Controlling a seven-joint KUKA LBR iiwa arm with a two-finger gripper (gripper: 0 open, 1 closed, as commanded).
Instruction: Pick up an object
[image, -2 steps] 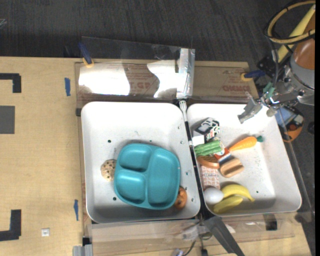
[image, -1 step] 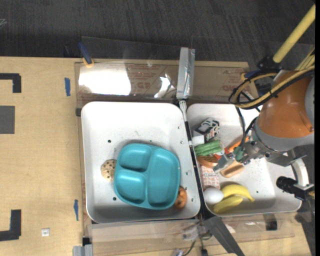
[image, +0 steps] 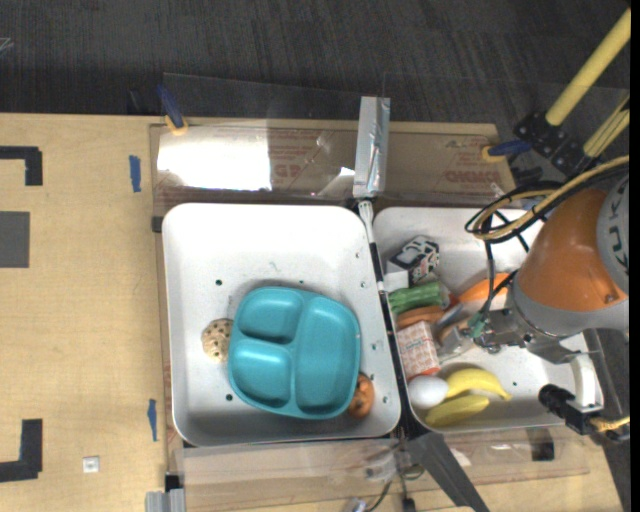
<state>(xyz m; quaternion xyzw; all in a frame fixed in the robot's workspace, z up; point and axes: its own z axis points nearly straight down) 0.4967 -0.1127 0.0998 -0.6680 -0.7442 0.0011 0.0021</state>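
The right bin (image: 455, 228) holds several items: a black-and-white cube (image: 422, 258), a green vegetable (image: 417, 297), an orange piece (image: 478, 291), a red-and-white packet (image: 417, 348), a white egg (image: 428, 390) and a yellow banana (image: 470, 385). My gripper (image: 462, 330) hangs low in this bin, just right of the packet and above the banana. The wrist hides its tips. I see nothing clearly held.
The left bin (image: 260, 240) carries a teal divided plate (image: 295, 350), a cookie (image: 215, 338) at the plate's left edge and a small orange fruit (image: 361, 396) at its lower right. A metal divider (image: 372, 150) stands behind the bins. Cables (image: 505, 215) loop over the right bin.
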